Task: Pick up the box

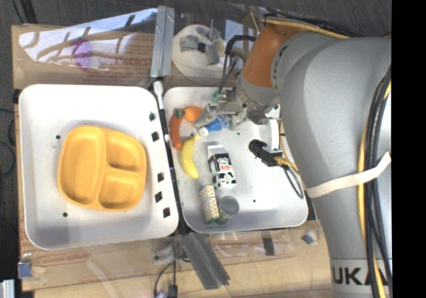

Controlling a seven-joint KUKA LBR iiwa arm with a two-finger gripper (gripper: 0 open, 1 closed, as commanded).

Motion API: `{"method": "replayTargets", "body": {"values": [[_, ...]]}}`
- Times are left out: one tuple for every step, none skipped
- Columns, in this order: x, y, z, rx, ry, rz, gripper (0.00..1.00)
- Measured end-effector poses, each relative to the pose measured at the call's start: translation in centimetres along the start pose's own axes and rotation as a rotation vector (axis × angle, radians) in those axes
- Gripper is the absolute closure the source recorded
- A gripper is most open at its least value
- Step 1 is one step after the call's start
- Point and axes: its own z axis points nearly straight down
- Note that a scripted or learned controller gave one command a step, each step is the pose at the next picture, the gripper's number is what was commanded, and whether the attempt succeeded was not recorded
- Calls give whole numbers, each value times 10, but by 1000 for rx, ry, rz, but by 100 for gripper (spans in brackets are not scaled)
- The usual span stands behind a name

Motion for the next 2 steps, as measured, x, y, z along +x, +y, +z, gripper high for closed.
{"method": "replayTargets", "body": {"values": [[53, -62, 0, -4, -3, 79, 0], [48, -7, 3, 22, -7, 206, 0]]}}
